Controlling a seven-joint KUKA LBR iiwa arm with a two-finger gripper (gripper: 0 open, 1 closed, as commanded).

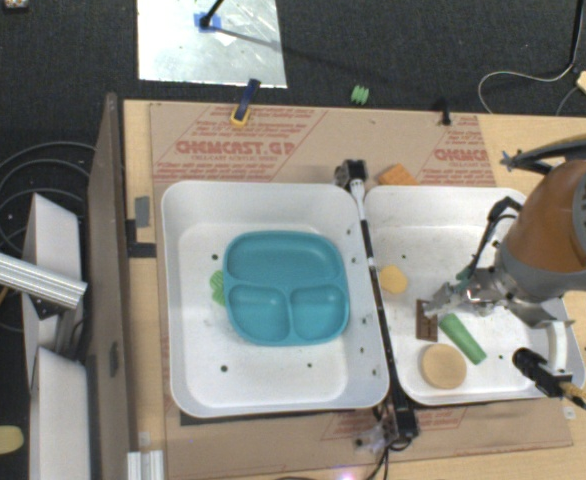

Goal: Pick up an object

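Observation:
In the right bin lie a small yellow round piece, a brown block, a green cylinder and a tan disc. My gripper hangs low over the bin's middle, just above the brown block and the upper end of the green cylinder. The grey arm with its orange band comes in from the right and hides part of the bin's right side. Nothing is visibly lifted off the bin floor.
The left bin holds a teal divided plate with a green piece peeking out at its left edge. An orange block lies on the cardboard behind the bins. A black tool rests at the divider's far end.

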